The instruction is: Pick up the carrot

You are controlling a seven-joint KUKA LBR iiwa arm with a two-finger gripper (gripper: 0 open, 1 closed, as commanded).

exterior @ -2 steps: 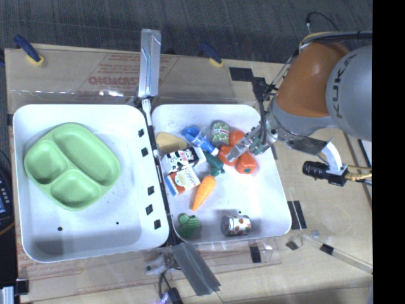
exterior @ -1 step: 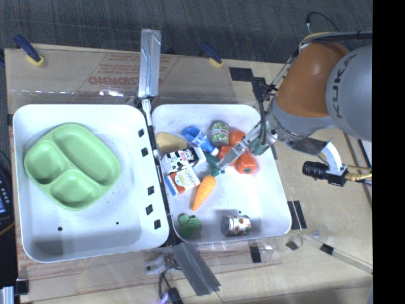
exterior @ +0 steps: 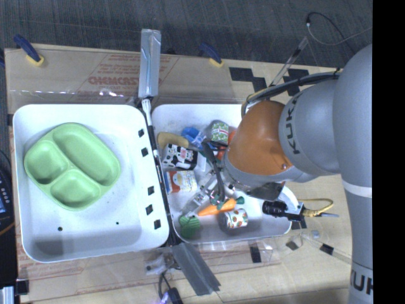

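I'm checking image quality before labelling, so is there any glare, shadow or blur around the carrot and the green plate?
Camera view: lighting even and soft; the orange toy carrot with green top is sharp, partly shaded under the grey arm; the pale green divided plate shows mild sheen, no harsh glare; slight softness overall.

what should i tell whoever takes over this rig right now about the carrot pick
Gripper: low in the right white bin, hanging right over the clutter; whether its fingers are open or shut cannot be read from the camera view.
Small orange toy carrot with a green leafy end: lying in the near part of the right bin, just below the gripper, next to a spotted white cup. It looks to be resting on the bin floor, not lifted.
Left white bin: holds a light green divided plate.
Done: arm brought down near the carrot.
Left: confirm a grasp, then lift the carrot clear.
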